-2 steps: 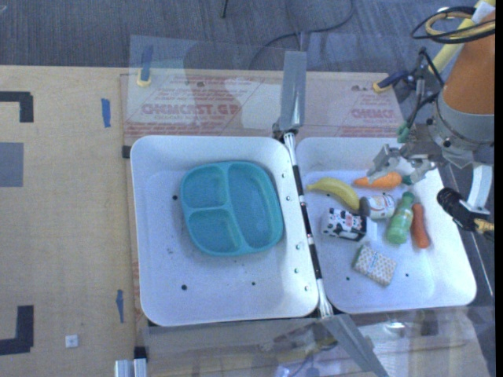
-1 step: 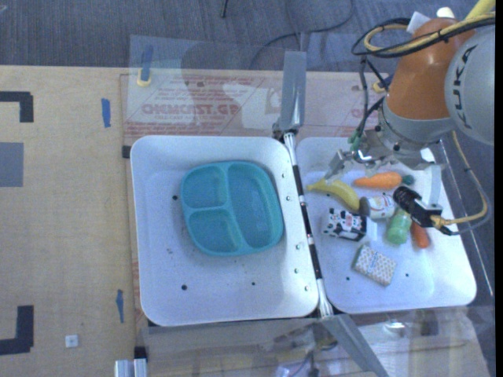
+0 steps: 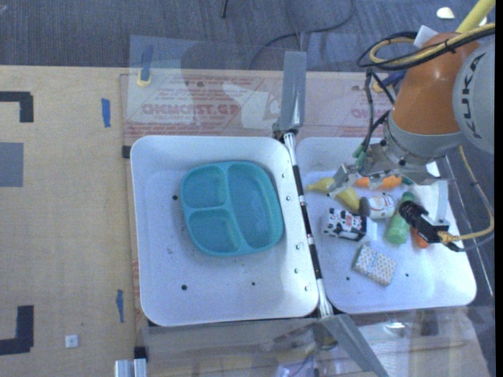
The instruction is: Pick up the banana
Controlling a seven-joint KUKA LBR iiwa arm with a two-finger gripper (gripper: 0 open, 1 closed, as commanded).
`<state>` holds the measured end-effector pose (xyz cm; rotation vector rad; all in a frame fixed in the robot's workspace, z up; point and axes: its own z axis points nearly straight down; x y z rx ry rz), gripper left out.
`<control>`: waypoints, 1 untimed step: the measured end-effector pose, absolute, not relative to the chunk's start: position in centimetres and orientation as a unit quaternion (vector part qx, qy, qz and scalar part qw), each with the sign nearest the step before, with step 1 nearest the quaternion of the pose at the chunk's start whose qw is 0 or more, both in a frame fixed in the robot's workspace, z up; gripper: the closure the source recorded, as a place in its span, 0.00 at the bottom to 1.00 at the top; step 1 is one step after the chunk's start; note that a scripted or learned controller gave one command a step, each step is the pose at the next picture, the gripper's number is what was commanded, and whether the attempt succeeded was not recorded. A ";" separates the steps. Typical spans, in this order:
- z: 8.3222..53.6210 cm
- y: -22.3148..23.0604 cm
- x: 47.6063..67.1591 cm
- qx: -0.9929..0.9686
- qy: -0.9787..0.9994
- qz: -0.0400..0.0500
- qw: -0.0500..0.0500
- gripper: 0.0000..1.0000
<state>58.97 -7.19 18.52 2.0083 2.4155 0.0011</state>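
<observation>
Camera view finds my pincer (image 3: 344,176) low in the right bin (image 3: 440,289), whether spread or closed I cannot tell, with the banana (image 3: 321,185) lying just beside it near the bin's left wall, above a black-and-white toy (image 3: 344,225).

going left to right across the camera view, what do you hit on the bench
Left white bin holding the teal divided plate → right white bin with a banana at its left edge → black-and-white patterned item → patterned square pad → green object.
</observation>
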 end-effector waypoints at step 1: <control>9.0 -9.6 60.2 0.632 0.775 0.002 0.003 0.00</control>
